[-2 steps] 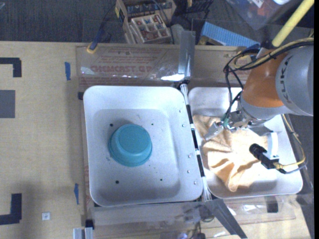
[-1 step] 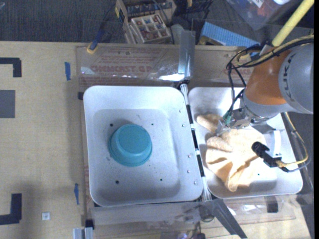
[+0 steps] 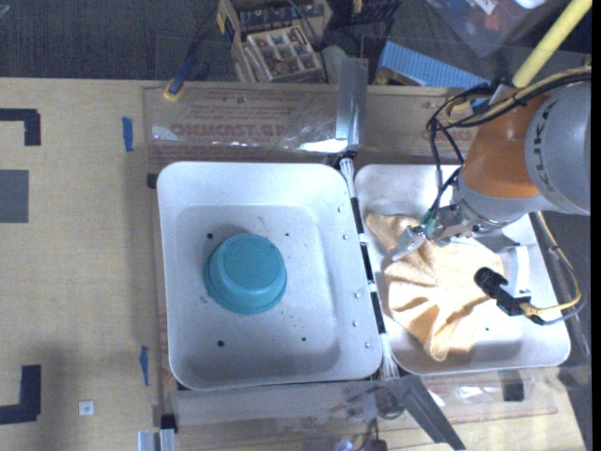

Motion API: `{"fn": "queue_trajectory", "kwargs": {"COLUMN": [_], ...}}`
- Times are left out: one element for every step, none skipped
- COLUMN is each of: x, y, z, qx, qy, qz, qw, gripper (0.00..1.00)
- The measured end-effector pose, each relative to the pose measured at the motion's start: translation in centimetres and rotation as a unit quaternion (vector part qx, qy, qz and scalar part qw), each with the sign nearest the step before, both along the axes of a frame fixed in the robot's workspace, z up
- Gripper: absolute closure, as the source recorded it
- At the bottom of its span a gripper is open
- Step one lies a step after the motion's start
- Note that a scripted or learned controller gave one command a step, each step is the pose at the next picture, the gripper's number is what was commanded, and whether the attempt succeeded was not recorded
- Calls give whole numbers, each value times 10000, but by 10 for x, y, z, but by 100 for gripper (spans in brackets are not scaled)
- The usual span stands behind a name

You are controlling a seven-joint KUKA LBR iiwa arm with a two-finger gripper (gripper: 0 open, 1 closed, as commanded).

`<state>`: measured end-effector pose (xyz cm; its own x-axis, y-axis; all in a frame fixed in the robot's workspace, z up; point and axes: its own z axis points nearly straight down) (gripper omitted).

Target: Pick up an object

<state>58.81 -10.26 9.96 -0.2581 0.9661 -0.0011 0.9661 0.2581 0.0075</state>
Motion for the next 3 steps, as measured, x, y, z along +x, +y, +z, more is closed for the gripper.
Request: {"fn": "queue_trajectory", "kwargs": {"x": [-1,-1,15], "y": [-2,-2,3], "z": [9,9,-11], "qx": [-4,-4,-7], "qy": [-3,-2,14], "qz": [-25,-24,-506], "qw": [10000,10000,9987], "gripper": [100,0,0]}}
